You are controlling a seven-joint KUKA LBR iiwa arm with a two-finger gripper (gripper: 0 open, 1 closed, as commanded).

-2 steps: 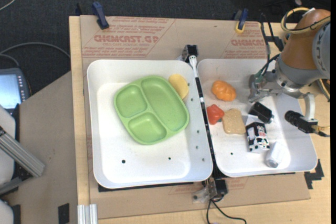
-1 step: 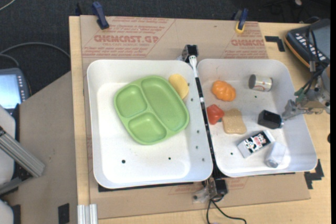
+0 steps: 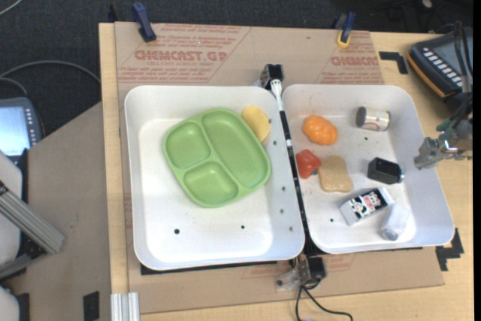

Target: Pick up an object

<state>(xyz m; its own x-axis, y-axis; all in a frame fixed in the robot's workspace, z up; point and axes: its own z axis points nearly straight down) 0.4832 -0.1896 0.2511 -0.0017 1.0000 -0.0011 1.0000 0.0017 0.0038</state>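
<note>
At the right edge of the camera view, a small grey metal gripper (image 3: 434, 151) sits just over the right rim of the right-hand shallow white plastic bin (image 3: 428, 195). Little of the arm behind it can be seen, so its pose is hard to read; it reaches in from the right at about mid-height of the bin. Whether the gripper is spread or pressed together I cannot tell, and nothing visibly sits in it.

The right bin holds the loose things. An orange rounded lump (image 3: 321, 130) lies in its upper left, with a short silver metal cylinder (image 3: 373, 118) well to its right. Below the orange lump, a small red piece (image 3: 307, 162) rests beside a tan bread-shaped slice (image 3: 335, 174). A small black block (image 3: 384, 171) lies nearest the gripper but apart from it. Lower down, a white carton with black and red print (image 3: 363, 205) lies just beside a pale grey crumpled object (image 3: 393, 222).

The left-hand white bin (image 3: 150, 229) carries a light green three-compartment plastic tray (image 3: 216, 157), tilted, with a pale yellow rounded piece (image 3: 257, 121) touching its upper right edge. Both bins rest on a cardboard-covered worktop (image 3: 188, 52).
</note>
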